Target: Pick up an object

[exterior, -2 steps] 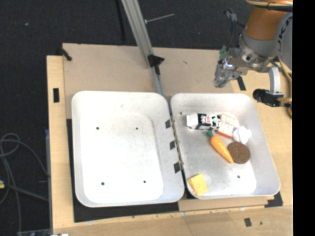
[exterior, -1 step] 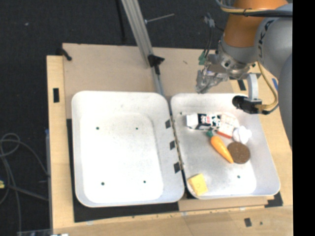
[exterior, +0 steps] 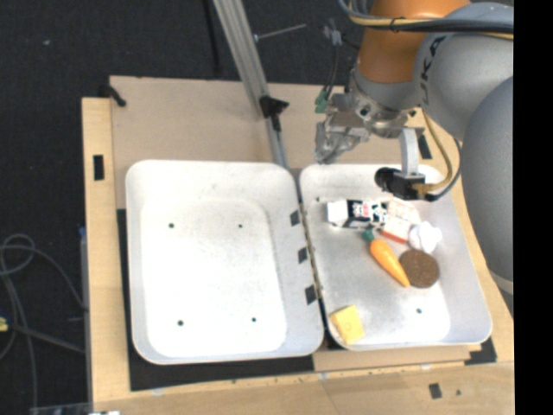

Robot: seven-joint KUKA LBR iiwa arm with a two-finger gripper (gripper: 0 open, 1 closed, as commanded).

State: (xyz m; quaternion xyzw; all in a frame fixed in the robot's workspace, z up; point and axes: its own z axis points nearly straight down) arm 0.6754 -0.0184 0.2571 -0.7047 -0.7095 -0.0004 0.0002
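Choosing among the carrot [exterior: 390, 263], brown disc [exterior: 421, 269], tube [exterior: 406, 229], small carton [exterior: 352, 212] and yellow block [exterior: 347, 323] in the right bin [exterior: 462, 318], I judge the approach step in hand. I cannot tell the gripper [exterior: 333, 148] state; it hovers at the far rim. Next: descend over one item.
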